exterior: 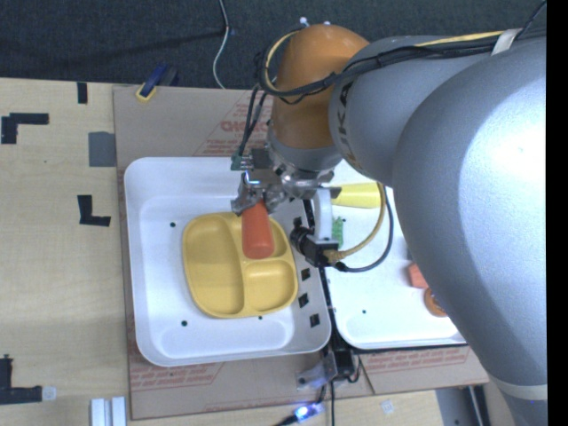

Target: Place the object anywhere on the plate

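Gripping an orange cylinder (pixel 258 232), the pincer (pixel 255 204) overhangs the yellow plate (pixel 217 273)

plate (pixel 217 269) left compartment: free | right side: blocked by arm (pixel 461 167)

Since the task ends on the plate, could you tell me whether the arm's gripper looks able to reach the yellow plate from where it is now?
Probably yes: the gripper hangs right over the yellow plate in the left bin, an orange object at its tip above the plate's upper-right compartment.
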`<state>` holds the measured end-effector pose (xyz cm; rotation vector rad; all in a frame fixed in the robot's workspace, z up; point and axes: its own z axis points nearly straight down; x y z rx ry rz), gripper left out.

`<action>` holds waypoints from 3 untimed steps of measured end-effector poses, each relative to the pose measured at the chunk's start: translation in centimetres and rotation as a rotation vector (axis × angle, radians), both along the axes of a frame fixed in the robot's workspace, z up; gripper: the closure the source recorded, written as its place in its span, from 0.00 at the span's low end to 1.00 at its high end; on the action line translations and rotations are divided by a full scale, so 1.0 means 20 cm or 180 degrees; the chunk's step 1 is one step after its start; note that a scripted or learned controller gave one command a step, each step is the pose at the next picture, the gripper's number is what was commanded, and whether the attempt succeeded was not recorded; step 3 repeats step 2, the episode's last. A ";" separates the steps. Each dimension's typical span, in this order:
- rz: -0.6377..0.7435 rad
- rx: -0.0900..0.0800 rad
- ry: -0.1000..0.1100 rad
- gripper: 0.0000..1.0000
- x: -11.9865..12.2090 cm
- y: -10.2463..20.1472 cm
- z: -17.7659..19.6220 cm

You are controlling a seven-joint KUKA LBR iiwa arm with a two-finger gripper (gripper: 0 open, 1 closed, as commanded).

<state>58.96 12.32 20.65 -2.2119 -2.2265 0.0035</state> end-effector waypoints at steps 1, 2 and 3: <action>0.0001 0.0000 -0.0003 1.00 -0.04 0.25 0.00; -0.0011 -0.0003 -0.0003 0.00 -0.04 0.23 0.00; -0.0011 -0.0003 -0.0003 0.00 -0.04 0.23 0.00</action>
